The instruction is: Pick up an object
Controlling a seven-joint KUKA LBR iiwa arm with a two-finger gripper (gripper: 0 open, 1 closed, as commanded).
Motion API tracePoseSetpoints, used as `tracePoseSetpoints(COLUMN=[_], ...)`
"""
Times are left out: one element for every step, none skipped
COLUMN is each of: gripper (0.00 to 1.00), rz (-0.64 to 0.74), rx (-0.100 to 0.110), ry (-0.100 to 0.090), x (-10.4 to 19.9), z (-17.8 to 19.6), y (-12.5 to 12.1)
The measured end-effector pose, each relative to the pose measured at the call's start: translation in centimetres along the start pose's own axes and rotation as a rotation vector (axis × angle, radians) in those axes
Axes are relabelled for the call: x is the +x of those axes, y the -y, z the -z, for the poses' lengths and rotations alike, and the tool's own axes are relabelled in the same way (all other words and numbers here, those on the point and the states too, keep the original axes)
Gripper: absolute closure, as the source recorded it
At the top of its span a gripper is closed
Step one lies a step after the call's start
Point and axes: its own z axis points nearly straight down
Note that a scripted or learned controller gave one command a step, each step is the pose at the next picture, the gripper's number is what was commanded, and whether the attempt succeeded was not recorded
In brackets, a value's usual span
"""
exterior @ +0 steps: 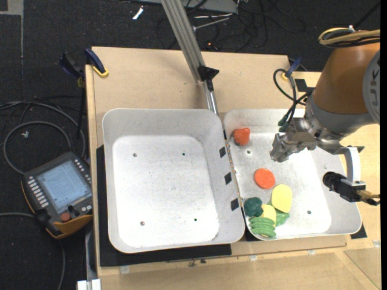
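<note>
Flat orange-red round disc [264,177]: lying in the middle of the right-hand white bin [314,219], right of frame centre, nearest the gripper and so probably the thing it is going for.
Small orange-red upright lump [242,136]: sitting in that bin's upper left corner, close to the wall.
Yellow rounded piece [282,197]: lying just below and right of the disc.
Dark green lump [253,207]: touching the yellow piece on its left.
Light green ridged piece [263,225]: crowding the bin's lower edge beneath them.
Grey two-finger gripper [282,152]: hanging above the bin floor, up and right of the disc, holding nothing I can see; whether it is spread or pinched, I cannot tell.
Risk: the disc is lying so flat that the tips may be sliding over it; a descent drifting lower could be nudging the yellow-and-green cluster instead.
Count: five objects in the right bin, two orange-red, one yellow, two green; two bins; one arm.
Left-hand white bin [121,125]: taking up the centre-left of the frame.
</note>
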Motion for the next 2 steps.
tracePoseSetpoints(gripper=[1.00, 1.00], rz=[0.001, 0.000], rx=[-0.001, 0.000], ry=[0.000, 0.000], x=[5.0, 10.7], z=[0.6, -0.6], y=[0.3, -0.4])
